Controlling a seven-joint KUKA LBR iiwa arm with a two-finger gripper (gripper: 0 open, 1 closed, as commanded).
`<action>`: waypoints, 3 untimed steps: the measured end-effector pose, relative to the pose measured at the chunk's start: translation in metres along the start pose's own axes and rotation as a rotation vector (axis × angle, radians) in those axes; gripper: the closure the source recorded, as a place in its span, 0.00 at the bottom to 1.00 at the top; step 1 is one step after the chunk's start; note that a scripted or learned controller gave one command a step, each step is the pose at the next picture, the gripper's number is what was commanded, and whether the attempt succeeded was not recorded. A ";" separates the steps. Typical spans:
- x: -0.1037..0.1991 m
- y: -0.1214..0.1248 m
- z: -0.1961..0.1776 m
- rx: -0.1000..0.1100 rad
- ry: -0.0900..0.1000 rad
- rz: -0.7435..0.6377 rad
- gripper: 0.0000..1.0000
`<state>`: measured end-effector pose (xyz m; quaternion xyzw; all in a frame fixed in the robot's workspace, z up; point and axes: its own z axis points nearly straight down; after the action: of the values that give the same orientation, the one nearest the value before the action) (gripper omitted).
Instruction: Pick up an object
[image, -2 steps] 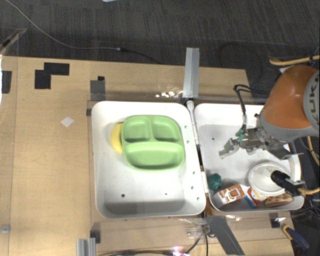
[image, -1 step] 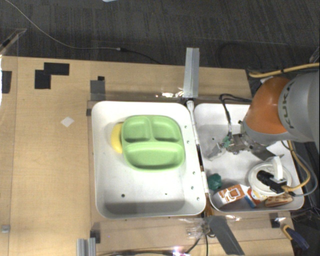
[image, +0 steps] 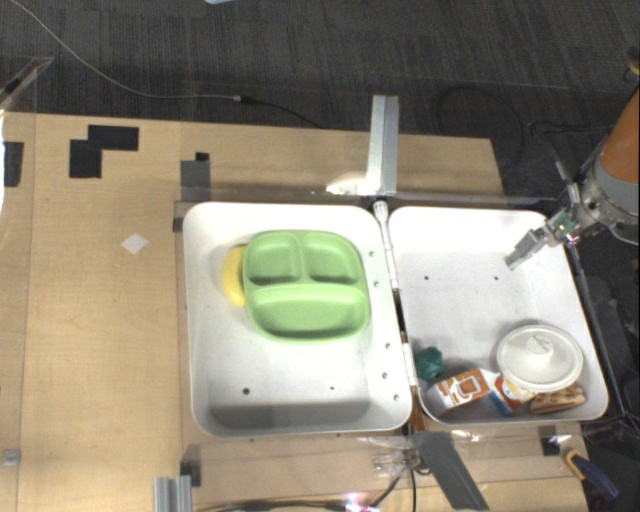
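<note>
- The bench (image: 90, 330) carries two white bins side by side; nothing has been lifted from either, so I judge the pick as not yet begun in any real sense.
- The left bin (image: 290, 405) holds a green divided plate (image: 303, 283), lying flat, with a yellow object (image: 232, 277) tucked partly under its left edge.
- The right bin (image: 470, 250) has its candidates crowded along the near wall: a white round lidded cup (image: 540, 356), a small orange-and-white carton (image: 467, 388) just beside it, a brown item (image: 558, 402) under the cup's near side, and a small dark green piece (image: 430, 362) near the divider.
- The arm (image: 622, 165) reaches in at the right bin's far right corner.
- The end effector (image: 535, 243) hangs over bare bin floor, well apart from every object and holding nothing; whether it is spread or pressed together I cannot tell.
- What is left: choosing a target, travelling to it, descending, closing and lifting.
</note>
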<state>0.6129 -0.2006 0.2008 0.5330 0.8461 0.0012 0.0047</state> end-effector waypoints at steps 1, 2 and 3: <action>0.058 -0.057 0.112 -0.002 0.001 0.018 0.00; 0.055 -0.054 0.098 -0.009 -0.006 0.020 1.00; 0.082 -0.033 0.110 -0.003 -0.003 0.215 1.00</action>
<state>0.5493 -0.1415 0.0897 0.6208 0.7839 0.0024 0.0065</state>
